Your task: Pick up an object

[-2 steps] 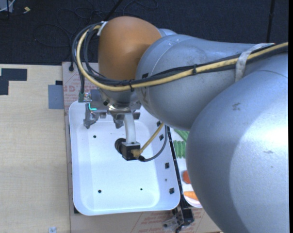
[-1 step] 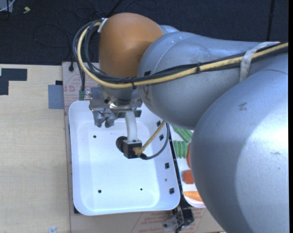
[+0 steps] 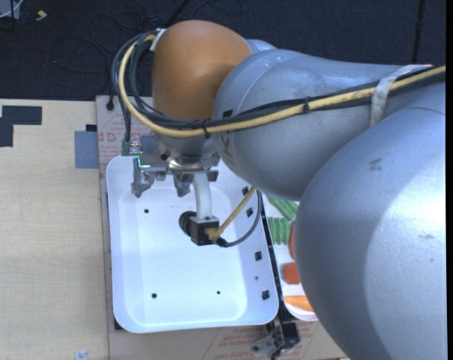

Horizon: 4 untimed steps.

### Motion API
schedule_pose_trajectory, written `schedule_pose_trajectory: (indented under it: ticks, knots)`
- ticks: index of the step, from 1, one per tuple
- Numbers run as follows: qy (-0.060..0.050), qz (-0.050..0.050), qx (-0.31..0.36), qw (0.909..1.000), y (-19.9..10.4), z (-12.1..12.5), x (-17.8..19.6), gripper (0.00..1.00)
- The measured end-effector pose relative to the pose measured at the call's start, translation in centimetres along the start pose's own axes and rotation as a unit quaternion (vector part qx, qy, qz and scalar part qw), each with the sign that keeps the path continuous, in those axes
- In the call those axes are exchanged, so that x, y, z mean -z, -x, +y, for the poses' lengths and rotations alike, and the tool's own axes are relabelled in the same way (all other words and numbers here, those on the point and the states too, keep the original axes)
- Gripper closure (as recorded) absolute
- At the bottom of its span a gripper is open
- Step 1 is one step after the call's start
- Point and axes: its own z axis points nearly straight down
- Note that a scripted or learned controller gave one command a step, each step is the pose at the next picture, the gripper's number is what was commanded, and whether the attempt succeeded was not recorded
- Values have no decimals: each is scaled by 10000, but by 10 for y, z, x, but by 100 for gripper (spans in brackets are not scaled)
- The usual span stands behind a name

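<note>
My gripper (image 3: pixel 161 191) hangs over the far left part of the left white bin (image 3: pixel 174 283), under the orange band of the wrist. Its two grey fingers (image 3: pixel 140 184) stand apart and open, with only the white bin floor between them. Beside the arm, in the right bin, I see slivers of a green thing (image 3: pixel 285 208), a red thing (image 3: pixel 290 273) and an orange thing (image 3: pixel 298 303). The big grey arm hides the remainder of that bin.
The left bin's floor shows a few small dark dots. Pale wooden bench (image 3: pixel 39 238) lies to the left, with dark patches (image 3: pixel 84 148) near the bin's far corner. Black clips (image 3: pixel 262 256) sit along the rim between the bins.
</note>
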Motion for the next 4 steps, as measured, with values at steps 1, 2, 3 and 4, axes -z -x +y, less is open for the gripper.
schedule_pose_trajectory:
  ticks: [1, 2, 3, 4]
  knots:
    - [-9, -8, 32, 10000, 0, 0, 10, 100]
    - [-15, -9, 47, 10000, -1, -1, 9, 0]
    - [-23, -17, 78, 10000, -1, -1, 19, 100]
    - [-27, -18, 92, 10000, -2, -1, 19, 0]
